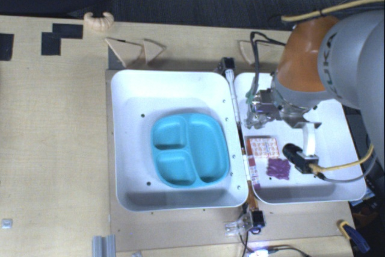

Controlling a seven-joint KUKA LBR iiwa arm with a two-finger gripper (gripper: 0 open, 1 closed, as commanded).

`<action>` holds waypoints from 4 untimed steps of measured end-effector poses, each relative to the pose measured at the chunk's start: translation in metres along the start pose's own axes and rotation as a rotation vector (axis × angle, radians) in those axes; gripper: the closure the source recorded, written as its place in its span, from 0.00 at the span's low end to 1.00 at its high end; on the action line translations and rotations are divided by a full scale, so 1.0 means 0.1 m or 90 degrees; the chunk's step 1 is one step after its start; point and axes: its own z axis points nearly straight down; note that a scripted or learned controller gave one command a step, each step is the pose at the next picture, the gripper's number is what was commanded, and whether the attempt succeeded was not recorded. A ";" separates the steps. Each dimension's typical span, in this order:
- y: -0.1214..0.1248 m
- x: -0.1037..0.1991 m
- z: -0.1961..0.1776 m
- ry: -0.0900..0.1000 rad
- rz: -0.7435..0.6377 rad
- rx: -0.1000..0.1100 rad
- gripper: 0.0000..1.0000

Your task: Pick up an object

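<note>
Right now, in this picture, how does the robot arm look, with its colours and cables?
The arm is thick, rounded and grey, with an orange band above the wrist. The gripper is a metallic silver block. A black cable loops beside the band, and a yellowish cable trails below.

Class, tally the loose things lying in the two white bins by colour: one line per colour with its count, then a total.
Blue: 1, the tray in the left bin
Purple: 1, the lump in the right bin
Red-and-white: 1, the card in the right bin
Total: 3
</note>
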 end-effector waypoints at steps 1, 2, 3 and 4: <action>-0.67 -0.75 -0.02 -0.001 0.002 0.002 1.00; -0.44 -1.17 0.71 -0.001 0.002 0.003 1.00; -0.18 0.37 0.00 0.001 0.000 0.001 1.00; 0.38 0.42 -0.56 -0.001 -0.001 0.000 1.00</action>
